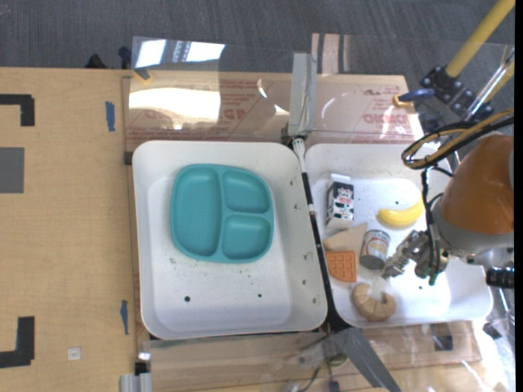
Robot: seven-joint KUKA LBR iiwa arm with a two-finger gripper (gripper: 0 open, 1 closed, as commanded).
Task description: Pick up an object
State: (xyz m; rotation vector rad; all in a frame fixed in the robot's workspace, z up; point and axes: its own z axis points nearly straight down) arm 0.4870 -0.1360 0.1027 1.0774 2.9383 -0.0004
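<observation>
The right bin (384,158) holds a small white and black carton (341,201), a yellow banana (401,215), a small tin can (375,248) lying on its side, a tan wedge (347,237), an orange waffle (341,265) and a croissant (373,302). My gripper (411,261) hangs low over the right part of this bin, just right of the can and below the banana. Nothing shows between its fingers.
The left bin (155,300) holds a teal divided plate (221,212). Clear panels stand behind both bins. The arm's orange band (486,186) and black cables sit over the right bin's right edge. A cardboard surface lies to the left.
</observation>
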